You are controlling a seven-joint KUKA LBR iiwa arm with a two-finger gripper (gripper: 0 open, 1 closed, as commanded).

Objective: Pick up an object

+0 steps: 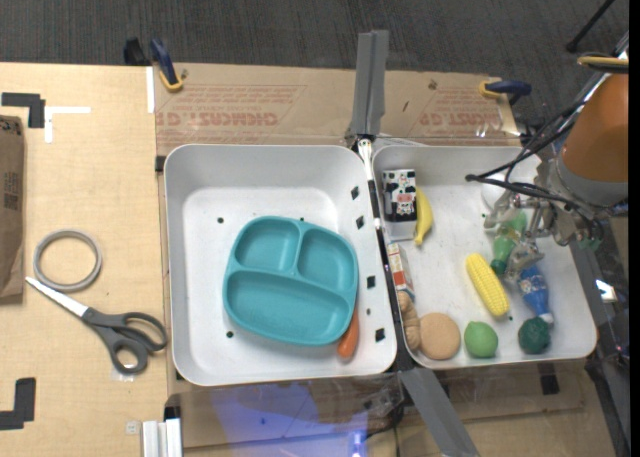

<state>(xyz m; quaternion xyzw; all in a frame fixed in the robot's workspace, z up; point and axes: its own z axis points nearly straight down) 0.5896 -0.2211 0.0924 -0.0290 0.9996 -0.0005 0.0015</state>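
Jaws (522, 235): low over the right white plastic bin (450, 170), near its right wall, amid cables and metal parts. Cannot tell whether they are spread or pressed together; nothing can be made out between them. A small green item (502, 245) lies just beside them, partly hidden, identity unclear.

Right bin, counted outward from the jaws:
- one blue and white plastic bottle-like toy (533, 292), just below the jaws toward the bin's near right corner
- one yellow toy corn cob (487, 284), tilted, just left of the bottle
- one dark green round toy (535, 335), in the near right corner
- one light green round toy (481, 338), at the near edge
- one tan round bread-like toy (438, 336), at the near edge, beside the light green one
- one yellow toy banana (423, 218), toward the far left part
- one black and white patterned small carton (400, 193), near the far left corner
- one slim printed packet (398, 270), lying along the left wall

Left white plastic bin (200, 185): one teal plastic divided tray (291, 281) with three compartments, central; one orange carrot-like toy (348, 340) touching the tray's near right edge.

Table (90, 175), left of the bins: one roll of clear tape (67, 259); one pair of grey-handled scissors (105, 325), just near of the tape.
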